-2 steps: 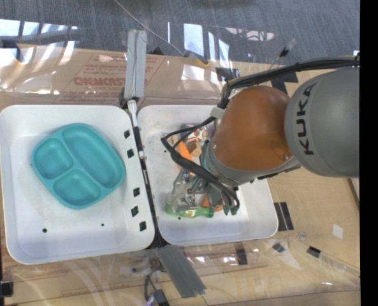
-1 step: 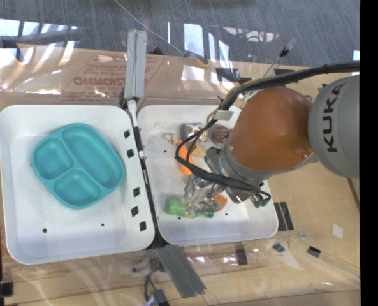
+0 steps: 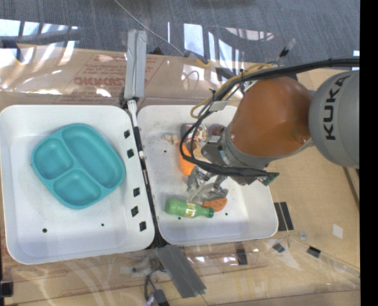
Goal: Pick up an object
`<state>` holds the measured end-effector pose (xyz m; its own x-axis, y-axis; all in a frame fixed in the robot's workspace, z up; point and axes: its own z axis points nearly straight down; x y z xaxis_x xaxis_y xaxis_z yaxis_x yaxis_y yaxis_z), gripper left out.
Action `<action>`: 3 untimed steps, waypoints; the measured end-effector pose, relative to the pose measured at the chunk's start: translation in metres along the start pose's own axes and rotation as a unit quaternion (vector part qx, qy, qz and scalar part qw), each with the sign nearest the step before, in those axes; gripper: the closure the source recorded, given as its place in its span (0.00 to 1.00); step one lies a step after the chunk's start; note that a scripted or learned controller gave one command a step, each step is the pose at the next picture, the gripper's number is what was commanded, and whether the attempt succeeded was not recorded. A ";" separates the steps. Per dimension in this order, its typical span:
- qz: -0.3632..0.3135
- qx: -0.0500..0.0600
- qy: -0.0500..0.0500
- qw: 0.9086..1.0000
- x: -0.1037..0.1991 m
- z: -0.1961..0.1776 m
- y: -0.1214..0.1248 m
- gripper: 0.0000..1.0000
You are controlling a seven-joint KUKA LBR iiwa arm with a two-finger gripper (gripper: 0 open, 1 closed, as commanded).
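A green bottle (image 3: 186,208) lies on its side near the front of the right bin (image 3: 157,171). A small orange-red piece (image 3: 217,204) lies just to its right. Farther back, an orange object (image 3: 185,165) is partly hidden under the arm. My gripper (image 3: 203,189) hangs low over the right bin. It is directly above the bottle's right end and the orange-red piece. The big orange wrist band (image 3: 271,120) covers the bin's right half.
A teal divided plate (image 3: 78,164) lies in the left bin (image 3: 23,234). Cables loop around the wrist near the right bin's back wall. A metal divider bar (image 3: 135,62) stands behind the seam between the bins.
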<state>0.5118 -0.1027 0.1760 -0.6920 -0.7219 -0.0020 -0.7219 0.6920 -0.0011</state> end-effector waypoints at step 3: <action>-0.497 -0.001 0.000 0.868 0.053 -0.055 -0.003 1.00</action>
<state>0.4771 -0.1431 0.2313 0.2721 -0.9623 -0.0016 -0.9623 -0.2721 0.0003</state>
